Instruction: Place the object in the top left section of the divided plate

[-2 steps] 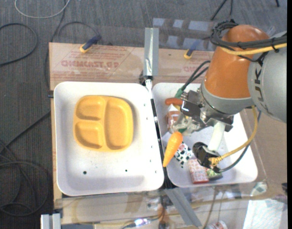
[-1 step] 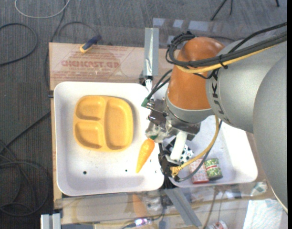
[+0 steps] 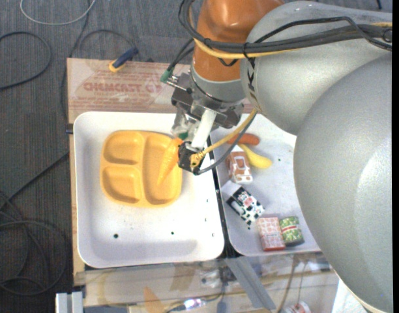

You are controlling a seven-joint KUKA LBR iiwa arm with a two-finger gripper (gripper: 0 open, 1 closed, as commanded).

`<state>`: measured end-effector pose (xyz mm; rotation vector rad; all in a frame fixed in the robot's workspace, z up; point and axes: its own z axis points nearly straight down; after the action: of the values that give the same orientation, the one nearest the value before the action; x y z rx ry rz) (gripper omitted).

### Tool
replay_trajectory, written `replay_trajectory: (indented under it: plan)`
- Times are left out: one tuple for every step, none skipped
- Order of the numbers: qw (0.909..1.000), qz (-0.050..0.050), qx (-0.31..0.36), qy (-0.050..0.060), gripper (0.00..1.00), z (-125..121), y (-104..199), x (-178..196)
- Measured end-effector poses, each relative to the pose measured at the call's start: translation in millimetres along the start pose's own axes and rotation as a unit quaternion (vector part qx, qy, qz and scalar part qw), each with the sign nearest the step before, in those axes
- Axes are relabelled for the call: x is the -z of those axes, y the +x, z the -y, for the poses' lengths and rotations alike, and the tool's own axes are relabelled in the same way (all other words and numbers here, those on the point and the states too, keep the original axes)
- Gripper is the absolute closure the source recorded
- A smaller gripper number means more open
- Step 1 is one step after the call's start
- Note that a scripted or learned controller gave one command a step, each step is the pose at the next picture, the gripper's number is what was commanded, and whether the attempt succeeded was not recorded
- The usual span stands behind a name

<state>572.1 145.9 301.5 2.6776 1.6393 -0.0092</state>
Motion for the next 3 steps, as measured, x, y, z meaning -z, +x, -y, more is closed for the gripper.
replay_trajectory:
  plan:
    - [1.0000,0.003,0.001,0.000,1.00,0,0,8]
    - [0.9999,0.001,0.013,0.000,1.00,-37,24,-35]
    - [0.9999,0.003,0.014,0.000,1.00,-37,24,-27]
